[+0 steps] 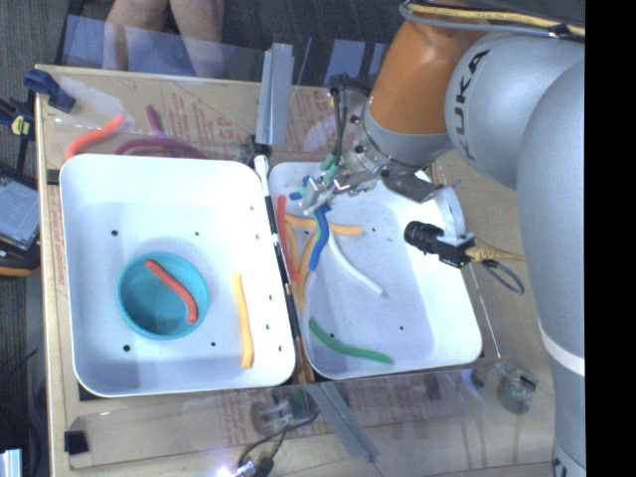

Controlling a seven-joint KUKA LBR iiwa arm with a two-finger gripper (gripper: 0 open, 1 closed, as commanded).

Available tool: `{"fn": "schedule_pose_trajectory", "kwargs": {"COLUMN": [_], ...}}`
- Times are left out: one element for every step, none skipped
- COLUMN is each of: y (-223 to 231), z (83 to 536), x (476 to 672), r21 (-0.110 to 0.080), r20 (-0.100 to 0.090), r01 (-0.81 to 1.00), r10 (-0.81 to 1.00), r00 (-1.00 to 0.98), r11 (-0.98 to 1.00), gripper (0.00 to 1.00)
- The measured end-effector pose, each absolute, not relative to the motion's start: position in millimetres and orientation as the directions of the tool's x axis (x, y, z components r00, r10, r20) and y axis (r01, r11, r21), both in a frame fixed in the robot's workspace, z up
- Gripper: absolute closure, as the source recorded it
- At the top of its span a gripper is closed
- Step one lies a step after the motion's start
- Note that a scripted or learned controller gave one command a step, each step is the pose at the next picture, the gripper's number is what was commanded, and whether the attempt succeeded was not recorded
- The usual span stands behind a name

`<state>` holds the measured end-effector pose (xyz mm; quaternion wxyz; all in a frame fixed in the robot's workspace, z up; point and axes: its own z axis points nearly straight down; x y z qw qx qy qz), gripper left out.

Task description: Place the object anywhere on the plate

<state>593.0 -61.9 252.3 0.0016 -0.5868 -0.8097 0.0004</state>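
On the bench, the right bin (pixel 437 341) holds the gripper (pixel 320 193), its grip state unclear

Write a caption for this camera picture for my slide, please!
The gripper hovers over noodle-like strips in the right bin, while a red strip lies on the blue plate.

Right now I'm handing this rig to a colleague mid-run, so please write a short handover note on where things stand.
Claw: low over the top left corner of the right bin, at the blue strip; grip state cannot be told.
Right bin also holds orange strips, a white strip and a green strip.
Left bin: blue plate with a red strip already on it; a yellow strip lies beside the plate.
Left: confirm a grasp, carry the object to the plate.
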Motion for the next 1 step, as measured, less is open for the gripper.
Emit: {"fn": "schedule_pose_trajectory", "kwargs": {"y": [-61.9], "z": [252.6], "x": [593.1], "r21": [-0.002], "r20": [0.002], "r01": [0.95], "r10": [0.95], "r00": [-0.311], "r11": [0.311], "gripper": [0.0]}}
